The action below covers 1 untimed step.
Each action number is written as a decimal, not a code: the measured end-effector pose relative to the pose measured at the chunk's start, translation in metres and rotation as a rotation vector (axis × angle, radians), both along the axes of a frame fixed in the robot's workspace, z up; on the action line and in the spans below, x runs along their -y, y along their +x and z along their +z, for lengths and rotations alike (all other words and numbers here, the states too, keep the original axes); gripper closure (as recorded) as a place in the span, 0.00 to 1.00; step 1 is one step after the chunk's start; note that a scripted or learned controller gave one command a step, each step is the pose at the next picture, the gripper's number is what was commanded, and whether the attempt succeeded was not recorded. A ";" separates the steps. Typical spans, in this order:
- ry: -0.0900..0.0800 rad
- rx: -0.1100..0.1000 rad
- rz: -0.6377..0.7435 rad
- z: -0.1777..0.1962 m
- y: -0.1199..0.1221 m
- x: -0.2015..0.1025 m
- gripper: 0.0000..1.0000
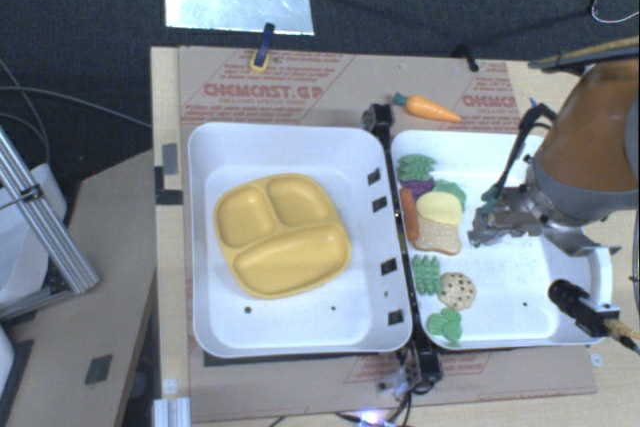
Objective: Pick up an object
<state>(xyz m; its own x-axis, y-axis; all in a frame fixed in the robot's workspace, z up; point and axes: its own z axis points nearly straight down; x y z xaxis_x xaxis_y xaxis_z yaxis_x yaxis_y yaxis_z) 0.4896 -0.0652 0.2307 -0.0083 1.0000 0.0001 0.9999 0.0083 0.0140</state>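
Plastic toy food is sitting along the left edge of the right bin (520,315): a green leafy piece (416,166) at the top, a purple bit (417,185) just under it, a yellow-topped sandwich slice (438,221) in the middle with an orange stick (408,213) lying against its left side, then a green ridged piece (426,272), a chocolate-chip cookie (457,290) and another green leaf (445,323) near the bottom corner. So there are plenty of candidates for picking up, all bunched against the divider between the bins.

The end effector (492,223) is hovering just right of the sandwich slice, over bare white bin floor. Nothing is sitting between its fingers as far as I can see, but it's a dark blurry lump from this angle, so I honestly can't tell if it's apart or together. The grey arm (590,145) with its orange band is reaching in from the right.

A toy carrot (427,107) is lying outside the bins on the cardboard sheet (300,85), just above the right bin. The left bin (210,315) is holding a yellow divided tray (283,233). Everything is resting on the desk (110,215).
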 end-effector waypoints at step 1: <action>0.000 -0.008 -0.001 0.005 -0.001 0.002 1.00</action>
<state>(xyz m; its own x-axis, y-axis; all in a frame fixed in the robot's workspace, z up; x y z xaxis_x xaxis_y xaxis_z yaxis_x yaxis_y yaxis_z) 0.4887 -0.0669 0.2356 -0.0073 1.0000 -0.0002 1.0000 0.0073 0.0062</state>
